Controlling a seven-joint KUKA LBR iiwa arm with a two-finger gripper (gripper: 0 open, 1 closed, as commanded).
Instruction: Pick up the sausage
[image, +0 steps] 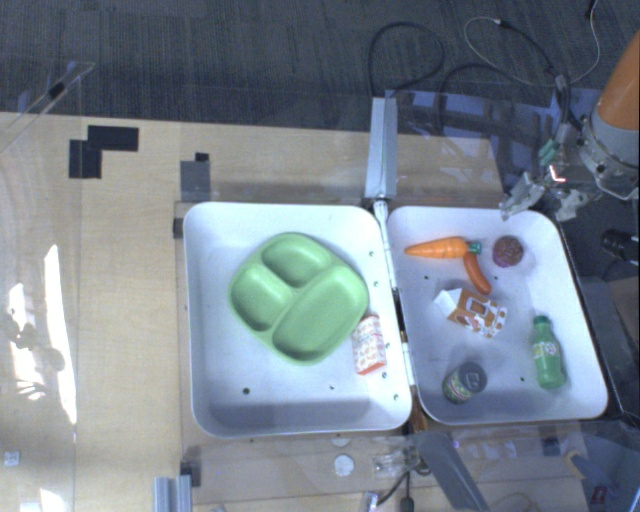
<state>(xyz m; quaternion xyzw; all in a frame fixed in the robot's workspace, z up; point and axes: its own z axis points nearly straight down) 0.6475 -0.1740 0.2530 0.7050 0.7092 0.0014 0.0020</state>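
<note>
The sausage (476, 272) is a short orange-brown link lying in the right bin (575, 300), near its far side. Its upper end almost touches the green tip of a carrot (437, 248). My gripper (542, 200) hangs at the bin's far right corner, up and to the right of the sausage and well apart from it. It stands open with nothing between its fingers. The arm's orange band (620, 95) shows at the right edge of the view.
In the right bin a dark red round fruit (508, 251) lies right of the sausage, with an orange-and-white packet (478, 312), a green bottle (546, 352) and a dark can (464, 381) nearer. The left bin (215, 300) holds a green divided plate (300, 296) and a small jar (369, 345).
</note>
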